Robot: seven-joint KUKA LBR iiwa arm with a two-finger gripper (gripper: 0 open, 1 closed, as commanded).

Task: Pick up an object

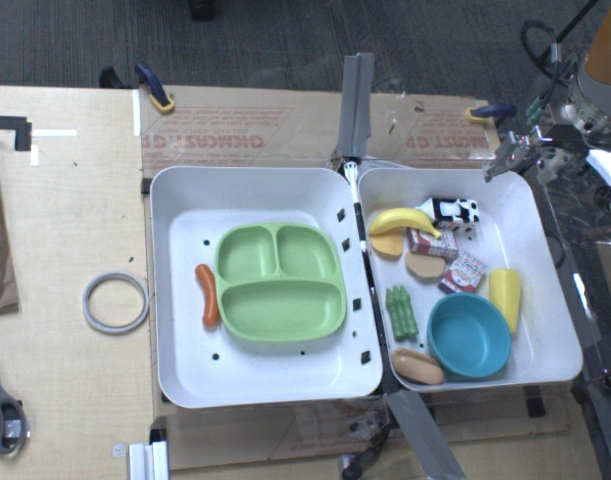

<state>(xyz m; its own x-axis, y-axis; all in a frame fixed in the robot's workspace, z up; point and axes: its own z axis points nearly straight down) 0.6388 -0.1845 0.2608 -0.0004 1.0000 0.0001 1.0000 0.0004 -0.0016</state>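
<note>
Mostly hidden: metal two-finger gripper (512, 153), blurry by right white plastic bin (545, 258) top rim; fingers' state can't tell.
Inside bin: round blue plastic bowl (469, 335), curved yellow banana (400, 221).

Arm (595, 78) at upper right, gripper (512, 153) extended leftward, raised.

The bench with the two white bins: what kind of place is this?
Probably a robot lab test bench: toy food such as a yellow plastic banana fills the right white bin, a green divided plastic tray the left, with clamps and cables around.
</note>
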